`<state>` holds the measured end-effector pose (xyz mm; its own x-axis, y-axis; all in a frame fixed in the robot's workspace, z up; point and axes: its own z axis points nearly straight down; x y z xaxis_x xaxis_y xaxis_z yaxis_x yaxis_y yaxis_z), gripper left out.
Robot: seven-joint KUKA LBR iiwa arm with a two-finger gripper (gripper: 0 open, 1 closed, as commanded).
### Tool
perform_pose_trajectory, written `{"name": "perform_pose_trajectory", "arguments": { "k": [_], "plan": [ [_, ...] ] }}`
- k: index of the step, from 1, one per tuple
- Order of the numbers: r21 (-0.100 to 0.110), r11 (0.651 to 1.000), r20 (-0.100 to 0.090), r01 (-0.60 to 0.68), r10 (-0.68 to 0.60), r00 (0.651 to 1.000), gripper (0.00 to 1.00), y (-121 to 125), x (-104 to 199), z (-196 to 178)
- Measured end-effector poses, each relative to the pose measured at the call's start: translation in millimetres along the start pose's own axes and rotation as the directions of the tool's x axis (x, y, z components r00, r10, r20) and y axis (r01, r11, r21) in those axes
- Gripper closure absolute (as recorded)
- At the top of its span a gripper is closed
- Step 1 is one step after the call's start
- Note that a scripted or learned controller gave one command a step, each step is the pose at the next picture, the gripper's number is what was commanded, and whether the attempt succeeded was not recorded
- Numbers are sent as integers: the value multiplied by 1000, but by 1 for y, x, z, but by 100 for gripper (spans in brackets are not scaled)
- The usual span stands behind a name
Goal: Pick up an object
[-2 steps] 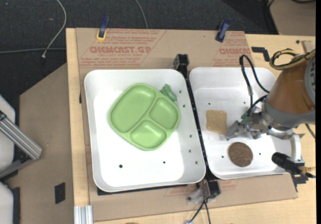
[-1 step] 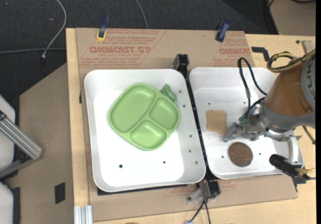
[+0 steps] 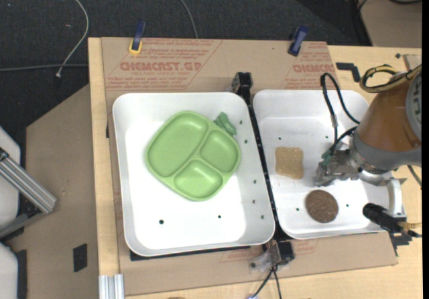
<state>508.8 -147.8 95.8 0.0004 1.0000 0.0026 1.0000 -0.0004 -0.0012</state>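
Claw (image 3: 326,173) low in right bin (image 3: 295,106) — between tan slab (image 3: 289,161) and brown disc (image 3: 322,206) — finger state unclear.

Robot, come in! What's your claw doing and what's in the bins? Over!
Gripper low in right bin, holding nothing seen. Tan sponge and brown disc close beside it. Green tray in left bin.

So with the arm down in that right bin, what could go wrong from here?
The gripper sits between the tan square and the brown round disc, directly over neither, so a grab here might close on nothing. Both pieces look flat against the right bin floor, so fingers may slide over them or nudge them aside. The black cable loops across the bin near the wrist and could snag.
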Motion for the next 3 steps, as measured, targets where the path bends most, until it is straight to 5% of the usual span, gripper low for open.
{"name": "perform_pose_trajectory", "arguments": {
  "k": [3],
  "plan": [
    [-9, 1000, 5, 2, -2, 1000, 100, -9, -7, -150]
  ]
}}
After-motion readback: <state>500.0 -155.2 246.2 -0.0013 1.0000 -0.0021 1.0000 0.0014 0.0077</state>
